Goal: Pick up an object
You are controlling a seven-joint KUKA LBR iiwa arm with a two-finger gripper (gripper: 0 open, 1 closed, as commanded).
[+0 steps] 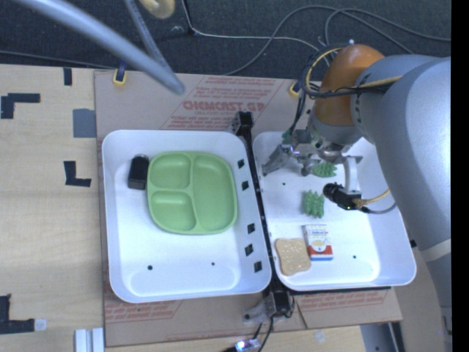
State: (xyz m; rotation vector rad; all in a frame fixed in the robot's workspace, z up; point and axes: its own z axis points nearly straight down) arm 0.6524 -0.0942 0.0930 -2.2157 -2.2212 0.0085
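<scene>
My gripper hangs over the back left part of the right bin. Its fingers are spread open over bare bin floor, with nothing between them. A small green leafy toy lies just right of the gripper, partly under the wrist. A second green leafy piece lies a little nearer the front. By the front edge are a tan bread slice and a small red and white box, side by side.
The left bin holds a green divided plate with a black block at its left side. The divider wall between the bins runs just left of the gripper. A black cable connector hangs off the arm.
</scene>
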